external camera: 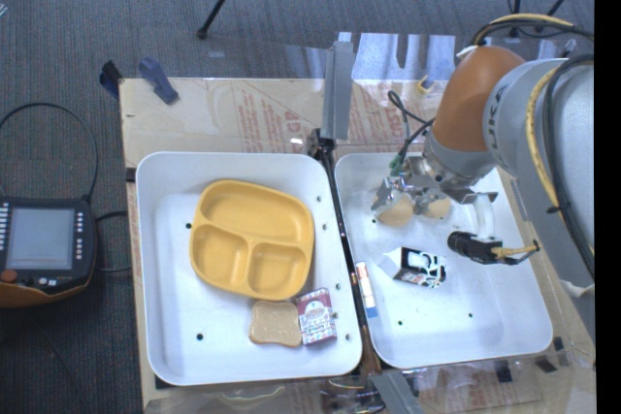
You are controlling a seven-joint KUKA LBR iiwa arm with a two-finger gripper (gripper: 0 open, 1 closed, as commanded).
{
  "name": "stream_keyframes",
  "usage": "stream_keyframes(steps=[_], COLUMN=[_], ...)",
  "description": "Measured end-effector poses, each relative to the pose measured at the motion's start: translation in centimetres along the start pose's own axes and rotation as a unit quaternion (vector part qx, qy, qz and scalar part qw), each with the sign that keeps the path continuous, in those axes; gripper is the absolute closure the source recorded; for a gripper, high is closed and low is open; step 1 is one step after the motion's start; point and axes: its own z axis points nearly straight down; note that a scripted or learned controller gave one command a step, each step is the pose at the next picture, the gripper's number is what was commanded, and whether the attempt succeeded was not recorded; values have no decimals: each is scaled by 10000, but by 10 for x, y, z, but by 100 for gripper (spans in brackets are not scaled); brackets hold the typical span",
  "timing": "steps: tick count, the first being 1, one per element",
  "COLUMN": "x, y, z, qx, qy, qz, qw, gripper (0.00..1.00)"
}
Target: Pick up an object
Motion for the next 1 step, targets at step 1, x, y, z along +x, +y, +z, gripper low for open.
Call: stream_keyframes(steps=[1], x=[43], y=[-30], z=[-97], qx=[-66], qy=[-5], qz=[21], qw=[10000], gripper=[100])
